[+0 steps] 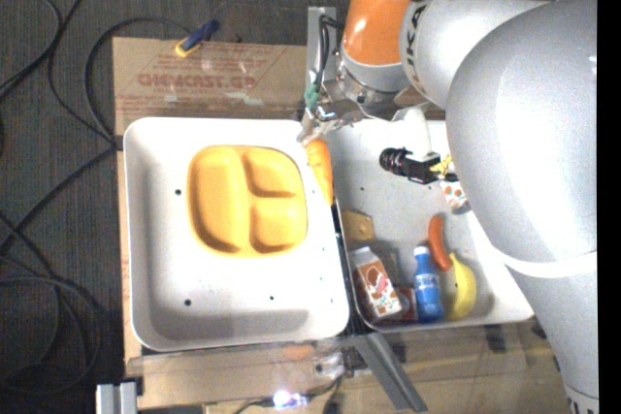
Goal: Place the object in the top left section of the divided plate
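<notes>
- Camera view: my gripper (318, 126) is over the wall between the two bins, just right of the divided plate (248, 199), and an orange carrot-like object (320, 168) hangs below it. It seems to be pinched by its top end, but I cannot tell this for sure.
- The plate lies in the left bin (155, 305), all its sections bare.
- I judge the pick done; carrying the object to the top left section remains.
- Other items (417, 281) lie farther right of the plate.
</notes>
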Tool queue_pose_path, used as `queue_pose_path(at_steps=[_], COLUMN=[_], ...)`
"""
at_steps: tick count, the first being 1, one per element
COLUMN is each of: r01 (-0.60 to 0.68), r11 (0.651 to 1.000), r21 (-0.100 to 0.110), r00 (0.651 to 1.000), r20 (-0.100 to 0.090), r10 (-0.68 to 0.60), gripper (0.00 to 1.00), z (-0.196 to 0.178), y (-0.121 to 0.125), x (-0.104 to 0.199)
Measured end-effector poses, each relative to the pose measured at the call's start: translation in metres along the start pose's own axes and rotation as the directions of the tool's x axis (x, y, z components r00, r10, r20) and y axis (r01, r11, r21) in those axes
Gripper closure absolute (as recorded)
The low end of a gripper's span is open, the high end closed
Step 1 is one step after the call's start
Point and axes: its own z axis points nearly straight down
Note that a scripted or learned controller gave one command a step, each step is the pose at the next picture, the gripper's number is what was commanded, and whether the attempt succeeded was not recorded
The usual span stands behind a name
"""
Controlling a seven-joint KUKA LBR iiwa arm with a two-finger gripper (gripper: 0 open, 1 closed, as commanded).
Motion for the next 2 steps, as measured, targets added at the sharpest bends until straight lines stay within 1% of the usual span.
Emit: queue_pose_path(at_steps=[1, 2], r01=[0.0, -0.072], r11=[1.0, 0.997], r21=[-0.001, -0.002], r00=[1.0, 0.997], r20=[0.001, 0.0], r10=[0.0, 0.072], gripper=[0.0, 0.0], z=[0.0, -0.057], y=[0.0, -0.004], x=[0.0, -0.04])
